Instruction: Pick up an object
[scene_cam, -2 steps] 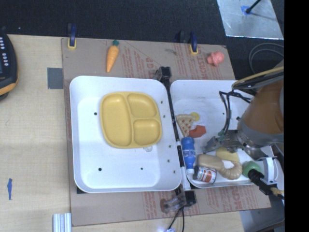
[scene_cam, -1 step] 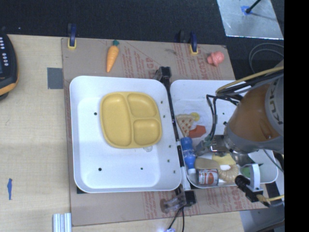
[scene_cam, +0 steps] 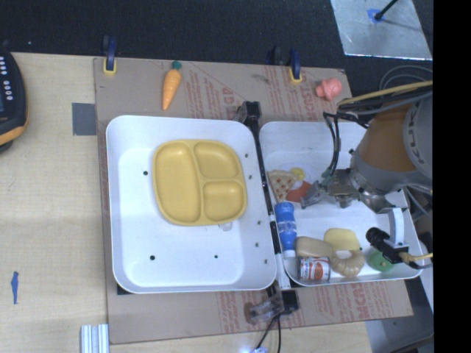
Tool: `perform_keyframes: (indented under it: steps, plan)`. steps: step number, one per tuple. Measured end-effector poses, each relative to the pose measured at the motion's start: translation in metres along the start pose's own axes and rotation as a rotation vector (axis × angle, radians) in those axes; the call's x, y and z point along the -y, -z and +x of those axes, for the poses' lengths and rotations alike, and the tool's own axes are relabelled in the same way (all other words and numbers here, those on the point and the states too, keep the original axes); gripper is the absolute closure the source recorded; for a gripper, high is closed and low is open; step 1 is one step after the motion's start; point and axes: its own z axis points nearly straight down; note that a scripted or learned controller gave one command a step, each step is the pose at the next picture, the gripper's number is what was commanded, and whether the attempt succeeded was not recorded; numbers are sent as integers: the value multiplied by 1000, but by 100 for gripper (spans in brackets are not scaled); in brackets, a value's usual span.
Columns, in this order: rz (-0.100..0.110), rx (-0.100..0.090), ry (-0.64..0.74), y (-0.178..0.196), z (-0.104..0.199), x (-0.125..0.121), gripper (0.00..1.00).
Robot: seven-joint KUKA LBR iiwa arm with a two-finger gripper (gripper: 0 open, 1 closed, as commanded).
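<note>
My gripper [scene_cam: 318, 195] sits low in the right bin [scene_cam: 309, 144], just beside a red toy [scene_cam: 297, 192] near the left wall. I cannot tell if it is spread or closed. Next, I think, it must squeeze the toy and lift.

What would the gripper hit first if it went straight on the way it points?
Probably the small red toy just ahead of the gripper in the right bin; depth is unclear.

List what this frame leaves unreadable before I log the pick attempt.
Camera view:
The red item: partly under the gripper; identity and contact unclear.
The can: label too small to read.
A pale speck beside the yellow plate: too small to identify.
</note>
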Motion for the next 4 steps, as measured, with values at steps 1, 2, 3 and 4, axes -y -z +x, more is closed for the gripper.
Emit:
perform_keyframes:
  steps: [1, 2, 3, 4]
  plan:
    - [20, -4, 8, -1, 5, -108, 0]
    - [5, -1, -5, 18, -50, -106, 0]
    - [-2, -6, 8, 123, 53, -84, 0]
    - [5, -2, 3, 99, 96, -109, 0]
